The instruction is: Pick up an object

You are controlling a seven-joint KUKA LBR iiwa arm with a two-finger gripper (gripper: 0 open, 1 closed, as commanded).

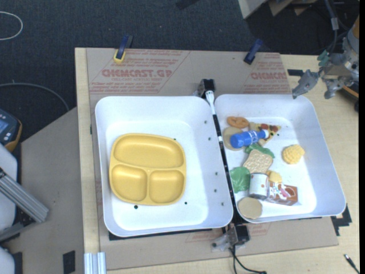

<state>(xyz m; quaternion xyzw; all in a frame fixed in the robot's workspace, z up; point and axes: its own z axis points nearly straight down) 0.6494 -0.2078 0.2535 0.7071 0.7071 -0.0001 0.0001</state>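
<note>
Nearest the camera, at the front edge of my table (57, 153), a small black clamp with a cable (236, 236) sits where the two white bins meet. There are two bins, side by side and touching along their inner walls. The left bin (108, 110) holds one thing: a yellow divided plate (148, 168) with three compartments, one long one at the back and two smaller ones in front, lying flat near the bin's middle. The right bin (319, 153) holds all the loose things, crowded toward its left half. Closest to the front wall lies one tan round disc (250, 208); just behind it stand one small can (258, 185) and one red-and-white packet (283, 194), touching each other, with one green leafy piece (239, 178) beside the can on the left. Farther back lies one pale cracker-like square (258, 162), and well apart to its right one yellow corn-like piece (293, 153). Behind the cracker, one blue bottle (248, 137) lies on its side over a tan round piece, with one small pizza-slice toy (269, 129) at its right end and one brown pretzel-like piece (238, 121) at the back. Beyond the bins, two blue clamps (121, 48) grip the table's far edge. My claw (311, 83) hangs above the right bin's far right corner, clear of every object, pinching nothing; whether it is spread or pressed together I cannot tell.
</note>
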